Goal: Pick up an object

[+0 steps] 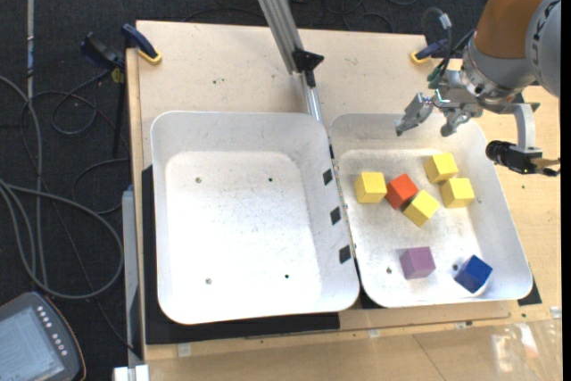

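Hovering open-fingered and holding nothing, the gripper (432, 116) hangs over the right bin's (510, 232) far edge. Below it lie four yellow cubes (371, 186) and an orange cube (401, 190) (tightly clustered); a purple cube (417, 262) and blue cube (473, 273) sit nearer, apart.

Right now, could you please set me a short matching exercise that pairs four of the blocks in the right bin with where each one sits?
Things:
1. orange block
2. purple block
3. blue block
4. gripper

Places:
A. near the front right corner of the right bin
B. above the far end of the right bin, open, holding nothing
C. in the cluster, between yellow blocks
D. alone toward the front of the bin, left of the blue one

Pairs: 1-C, 2-D, 3-A, 4-B
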### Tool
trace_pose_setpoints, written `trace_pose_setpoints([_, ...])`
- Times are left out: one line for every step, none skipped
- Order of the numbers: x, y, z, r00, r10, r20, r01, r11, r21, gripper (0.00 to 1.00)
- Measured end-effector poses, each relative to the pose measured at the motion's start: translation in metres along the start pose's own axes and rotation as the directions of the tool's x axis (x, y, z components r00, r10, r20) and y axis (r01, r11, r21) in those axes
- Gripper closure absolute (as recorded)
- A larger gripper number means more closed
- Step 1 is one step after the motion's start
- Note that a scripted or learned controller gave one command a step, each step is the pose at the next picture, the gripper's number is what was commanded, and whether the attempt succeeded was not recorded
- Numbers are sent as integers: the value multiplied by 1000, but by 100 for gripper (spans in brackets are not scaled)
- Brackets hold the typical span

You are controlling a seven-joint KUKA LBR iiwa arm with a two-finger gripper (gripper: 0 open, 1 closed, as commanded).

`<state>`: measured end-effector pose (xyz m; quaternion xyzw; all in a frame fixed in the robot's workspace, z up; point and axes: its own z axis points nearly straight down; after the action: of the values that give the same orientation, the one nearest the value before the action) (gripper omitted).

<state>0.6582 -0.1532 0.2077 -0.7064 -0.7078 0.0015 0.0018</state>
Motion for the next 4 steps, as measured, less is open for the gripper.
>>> trace_pose_setpoints([0, 1, -4, 1000, -2, 2, 2, 1000, -5, 0])
trace_pose_setpoints([1, 0, 61, 1000, 1, 0, -1, 1000, 1, 0])
trace_pose_setpoints([2, -1, 115, 1000, 0, 0, 0, 1000, 0, 0])
trace_pose_setpoints([2, 1, 100, 1000, -1, 2, 1, 1000, -7, 100])
